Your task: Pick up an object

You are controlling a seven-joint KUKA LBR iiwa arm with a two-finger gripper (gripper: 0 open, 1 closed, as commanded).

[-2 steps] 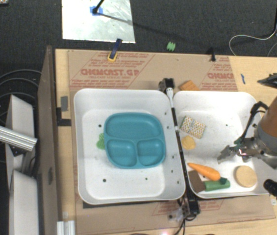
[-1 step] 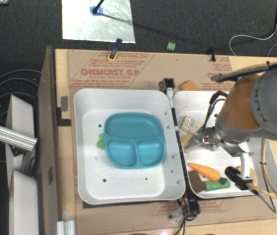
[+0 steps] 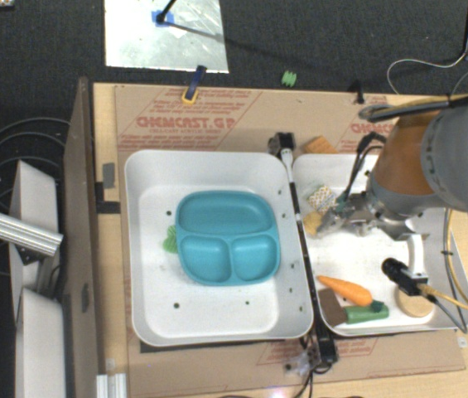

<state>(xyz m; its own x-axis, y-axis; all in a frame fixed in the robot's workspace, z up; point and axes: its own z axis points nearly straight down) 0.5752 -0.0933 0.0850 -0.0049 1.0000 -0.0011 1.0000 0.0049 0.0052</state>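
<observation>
a small patterned piece (image 3: 320, 196) and a yellow piece (image 3: 309, 222) lie in the upper left corner of the right bin (image 3: 432, 328), close to the wall it shares with the left bin (image 3: 147, 222). the gripper (image 3: 343, 216) is low in that corner, just right of the two pieces. from this angle it is not clear whether it touches either one, or whether it is spread or closed. the grey arm (image 3: 453, 152) enters from the right edge of the frame and hides the bin's upper right part.

lower in the same bin a carrot (image 3: 343, 288) lies slantwise, with a green piece (image 3: 367, 312) just beside its right end and a brown block (image 3: 330, 306) in the lower left corner, under its tip.

a blue plate (image 3: 227, 237) with three compartments sits in the middle of the left bin, and a small green thing (image 3: 170, 240) touches its left rim. a tan block (image 3: 320, 145) lies on the bench (image 3: 217, 118) above the right bin.
</observation>
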